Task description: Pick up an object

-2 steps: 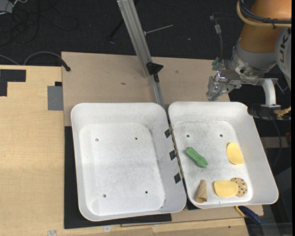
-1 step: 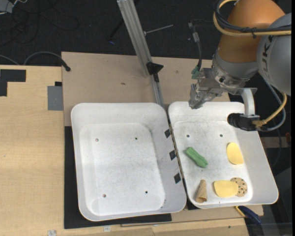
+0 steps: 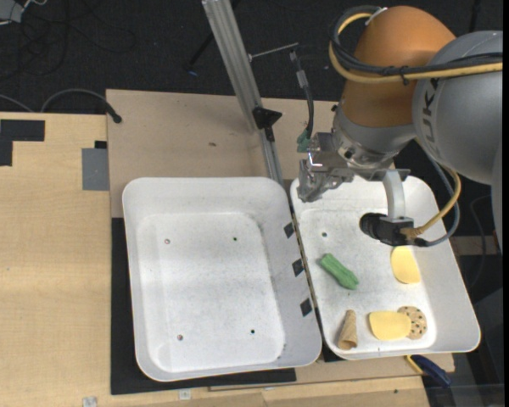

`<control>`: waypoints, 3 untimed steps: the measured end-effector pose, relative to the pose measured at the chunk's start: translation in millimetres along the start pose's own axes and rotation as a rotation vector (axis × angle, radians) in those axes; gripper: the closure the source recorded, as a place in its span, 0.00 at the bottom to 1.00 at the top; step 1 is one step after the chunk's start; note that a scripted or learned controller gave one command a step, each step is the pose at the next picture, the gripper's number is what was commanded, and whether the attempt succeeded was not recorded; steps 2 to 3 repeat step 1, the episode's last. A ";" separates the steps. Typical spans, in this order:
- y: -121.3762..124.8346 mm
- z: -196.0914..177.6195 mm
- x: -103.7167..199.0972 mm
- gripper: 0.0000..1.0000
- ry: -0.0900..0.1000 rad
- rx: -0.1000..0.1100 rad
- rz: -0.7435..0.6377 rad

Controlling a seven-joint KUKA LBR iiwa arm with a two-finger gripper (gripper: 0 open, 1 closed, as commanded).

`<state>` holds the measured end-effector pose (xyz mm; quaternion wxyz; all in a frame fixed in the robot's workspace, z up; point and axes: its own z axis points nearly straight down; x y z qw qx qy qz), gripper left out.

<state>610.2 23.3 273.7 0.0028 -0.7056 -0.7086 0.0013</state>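
Green object [image 3: 338, 271] on right bin [image 3: 445, 308] floor, below and apart from claw [image 3: 312, 179], claw's opening impossible to tell

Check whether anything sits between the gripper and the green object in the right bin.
Nothing visible does. The gripper is over the bin's far left corner, and bare bin floor lies between it and the green object.
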 end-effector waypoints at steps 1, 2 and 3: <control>-22.6 9.6 40.0 1.00 -0.001 0.001 0.001; -22.6 9.6 40.0 1.00 -0.001 0.001 0.001; -22.6 9.6 40.0 1.00 -0.001 0.001 0.001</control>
